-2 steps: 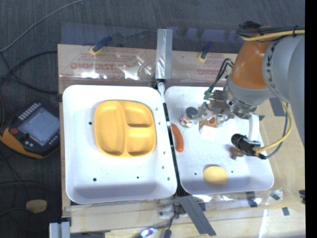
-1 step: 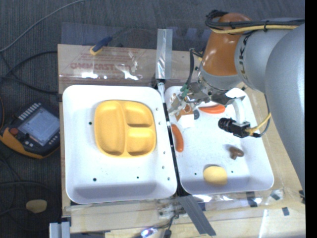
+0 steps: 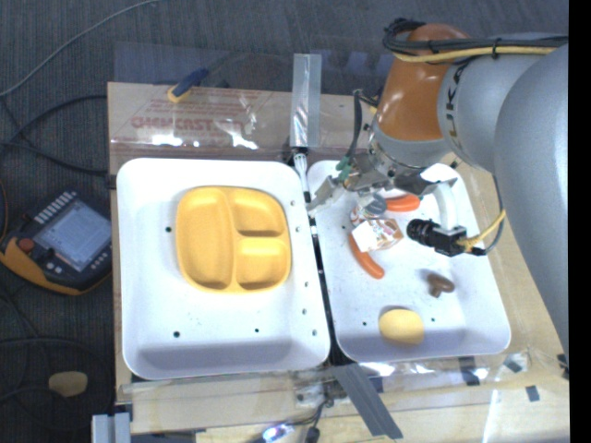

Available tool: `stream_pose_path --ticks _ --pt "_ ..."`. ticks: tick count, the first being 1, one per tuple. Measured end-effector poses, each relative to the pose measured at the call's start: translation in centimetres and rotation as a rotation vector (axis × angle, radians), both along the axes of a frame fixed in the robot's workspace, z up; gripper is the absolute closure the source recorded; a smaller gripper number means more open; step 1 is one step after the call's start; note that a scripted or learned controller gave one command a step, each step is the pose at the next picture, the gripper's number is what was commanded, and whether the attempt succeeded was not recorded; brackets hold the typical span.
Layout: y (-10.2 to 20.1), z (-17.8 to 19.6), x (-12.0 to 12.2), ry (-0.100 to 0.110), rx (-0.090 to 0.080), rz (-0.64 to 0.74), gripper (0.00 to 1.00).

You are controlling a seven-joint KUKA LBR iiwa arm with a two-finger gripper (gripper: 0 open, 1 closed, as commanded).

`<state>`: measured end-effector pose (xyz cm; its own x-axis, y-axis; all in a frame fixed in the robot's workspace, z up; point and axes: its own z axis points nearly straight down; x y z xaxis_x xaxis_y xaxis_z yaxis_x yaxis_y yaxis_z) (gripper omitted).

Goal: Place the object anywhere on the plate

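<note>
Down in the right bin: claw over an orange sausage and crumpled wrapper, finger state impossible to tell. Yellow plate apart in the left bin.

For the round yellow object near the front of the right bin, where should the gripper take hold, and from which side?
Probably from straight above, closing across the middle of the yellow object. It looks rounded like a lemon or potato, slightly wider than deep, so the fingers should span its shorter width. It lies apart from the small brown piece, with free bin floor around it.
</note>
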<state>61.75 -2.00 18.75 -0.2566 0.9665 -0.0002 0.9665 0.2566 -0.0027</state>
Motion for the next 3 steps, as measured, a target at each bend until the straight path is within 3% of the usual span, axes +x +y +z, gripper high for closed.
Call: stream_pose_path --ticks 1,2,3 --pt "0.1 0.8 0.0 0.002 0.001 0.001 1.00" --pt "9.8 -0.5 -3.9 0.000 0.001 0.063 1.00" --pt "9.8 -0.5 -3.9 0.001 0.001 0.062 0.00"
